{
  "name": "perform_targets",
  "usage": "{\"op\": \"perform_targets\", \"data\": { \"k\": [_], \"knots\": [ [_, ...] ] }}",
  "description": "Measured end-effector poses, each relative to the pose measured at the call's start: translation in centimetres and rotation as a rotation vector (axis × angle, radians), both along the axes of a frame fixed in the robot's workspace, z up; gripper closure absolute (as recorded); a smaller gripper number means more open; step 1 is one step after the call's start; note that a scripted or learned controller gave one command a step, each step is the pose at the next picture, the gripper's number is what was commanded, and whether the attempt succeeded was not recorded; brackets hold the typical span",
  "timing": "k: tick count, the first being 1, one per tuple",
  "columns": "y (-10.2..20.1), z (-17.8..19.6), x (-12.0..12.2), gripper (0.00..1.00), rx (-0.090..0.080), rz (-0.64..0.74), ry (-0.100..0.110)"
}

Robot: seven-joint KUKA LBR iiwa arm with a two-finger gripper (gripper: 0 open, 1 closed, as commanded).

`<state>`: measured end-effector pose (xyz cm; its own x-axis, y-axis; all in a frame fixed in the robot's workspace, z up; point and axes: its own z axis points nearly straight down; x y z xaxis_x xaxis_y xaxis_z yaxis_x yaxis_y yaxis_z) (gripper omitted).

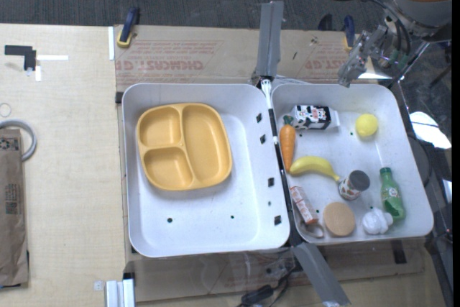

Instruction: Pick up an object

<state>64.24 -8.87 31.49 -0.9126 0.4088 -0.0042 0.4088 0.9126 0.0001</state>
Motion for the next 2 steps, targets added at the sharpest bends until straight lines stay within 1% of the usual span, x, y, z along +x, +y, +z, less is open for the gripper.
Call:
{"op": "perform_targets", "data": {
  "k": [1,2],
  "knots": [
    [4.5,-3.9,0.6,1.00,0.001,-0.012,0.002],
    [1.0,-3.3,0.8,1.00,-0.001,0.191,-0.002]
  ]
}}
